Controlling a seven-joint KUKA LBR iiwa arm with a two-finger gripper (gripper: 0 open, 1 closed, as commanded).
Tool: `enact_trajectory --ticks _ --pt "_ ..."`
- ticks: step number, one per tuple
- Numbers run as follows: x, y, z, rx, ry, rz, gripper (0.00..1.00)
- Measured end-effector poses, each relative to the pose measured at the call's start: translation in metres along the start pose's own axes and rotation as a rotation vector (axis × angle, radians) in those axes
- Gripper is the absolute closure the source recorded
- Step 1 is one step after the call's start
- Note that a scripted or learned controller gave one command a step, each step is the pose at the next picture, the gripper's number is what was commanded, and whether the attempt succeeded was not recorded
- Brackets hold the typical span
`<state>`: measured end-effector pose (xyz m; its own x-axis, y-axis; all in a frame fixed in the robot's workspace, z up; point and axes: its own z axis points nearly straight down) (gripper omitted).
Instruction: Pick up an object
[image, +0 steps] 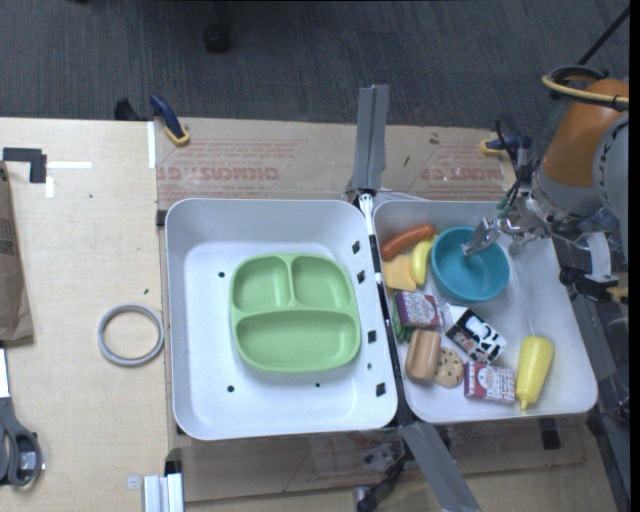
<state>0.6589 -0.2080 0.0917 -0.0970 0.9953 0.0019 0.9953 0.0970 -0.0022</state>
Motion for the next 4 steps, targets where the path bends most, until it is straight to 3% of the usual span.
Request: enact_trajectory --ticks 1,2,3,4 --pt "-0.001 -0.063 -0.001 -0.003 0.007 0.002 0.0" --pt "0.067 -0.1 0.0 -0.001 -0.002 0.006 0.0" --pt "-0.001 -0.051 -0.01 -0.004 -0.004 -0.197 0.0" --pt "0.075 -0.034 0.0 -0.003 -0.003 -0.456 0.0"
